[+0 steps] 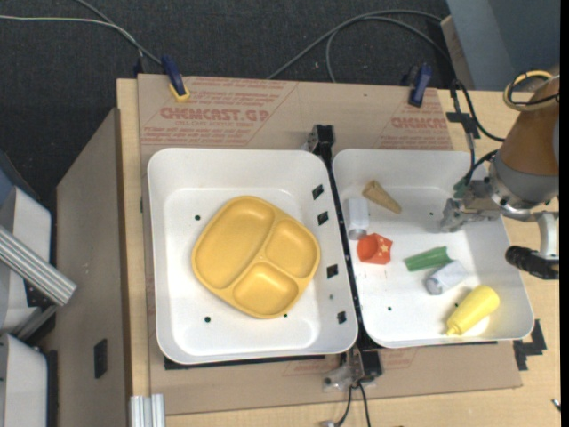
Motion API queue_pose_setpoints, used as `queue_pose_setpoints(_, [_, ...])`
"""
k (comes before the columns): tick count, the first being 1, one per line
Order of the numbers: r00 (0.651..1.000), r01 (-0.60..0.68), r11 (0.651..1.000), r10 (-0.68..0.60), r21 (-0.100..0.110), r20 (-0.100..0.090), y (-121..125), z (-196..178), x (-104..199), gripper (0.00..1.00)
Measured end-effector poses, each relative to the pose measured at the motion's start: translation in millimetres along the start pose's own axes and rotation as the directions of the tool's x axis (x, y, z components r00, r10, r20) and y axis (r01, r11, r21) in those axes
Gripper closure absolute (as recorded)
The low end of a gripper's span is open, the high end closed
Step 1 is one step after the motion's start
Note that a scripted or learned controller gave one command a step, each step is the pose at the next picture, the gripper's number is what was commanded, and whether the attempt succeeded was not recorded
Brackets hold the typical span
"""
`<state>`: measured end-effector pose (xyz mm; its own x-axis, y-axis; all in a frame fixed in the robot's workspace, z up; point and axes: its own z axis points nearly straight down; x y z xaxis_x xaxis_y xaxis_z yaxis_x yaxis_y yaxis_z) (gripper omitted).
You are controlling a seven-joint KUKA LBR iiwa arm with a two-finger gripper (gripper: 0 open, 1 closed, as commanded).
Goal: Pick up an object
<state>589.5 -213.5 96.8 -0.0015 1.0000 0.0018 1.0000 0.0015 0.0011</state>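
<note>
Lowering the end effector (pixel 455 213) squarely over the green block (pixel 427 259) serves you best; whether it is open or closed, you cannot tell.

1. Floor (pixel 80 52): dark grey carpet, up-left of the end effector and well apart from it.
2. Bench top (pixel 93 238): light wood, far to the effector's left.
3. Brown board (pixel 267 105): red print, lying on the bench, up-left of the effector.
4. Two clamps hold the board's far edge: blue-yellow clamp (pixel 175 80) far left, blue clamp (pixel 419 84) just above-left.
5. Grey cables (pixel 71 12) trail across the carpet.
6. Aluminium rail (pixel 36 269): far left edge.
</note>
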Motion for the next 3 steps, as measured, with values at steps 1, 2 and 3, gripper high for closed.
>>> queue_pose_setpoints(1, [1.0, 0.0, 1.0, 0.0, -0.006, 0.004, 1.9, -64.9, 2.9, 1.0])
queue_pose_setpoints(2, [1.0, 0.0, 1.0, 0.0, -0.006, 0.005, -6.3, -121.9, 1.0, 1.0])
queue_pose_setpoints(3, [1.0, 0.001, 1.0, -0.001, -0.007, 0.004, 5.0, -173.7, 4.0, 1.0])
